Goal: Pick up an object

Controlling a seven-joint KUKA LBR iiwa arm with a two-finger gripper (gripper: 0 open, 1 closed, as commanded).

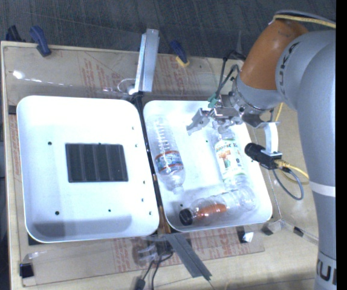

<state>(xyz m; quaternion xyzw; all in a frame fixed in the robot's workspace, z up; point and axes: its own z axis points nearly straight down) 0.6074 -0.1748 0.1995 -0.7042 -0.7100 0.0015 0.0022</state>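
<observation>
Three clear plastic bottles lie in the right bin point(167, 110). One with a blue and red label point(166, 157) lies along the bin's left side. Another with an orange and green label point(229, 157) lies along the right side. The third point(213, 209), with a black cap and an orange label, lies across the near end. My gripper point(213, 118) hangs over the far part of the right bin, just above the top of the orange-and-green-label bottle. Nothing shows between its fingers.
The left bin point(40, 138) holds a dark ribbed rectangular pad point(96, 162) in its middle. A metal bar point(145, 62) stands between the bins at the far edge. Blue clamps point(39, 40) grip the bench's far edge. Cables point(285, 174) hang to the right of the right bin.
</observation>
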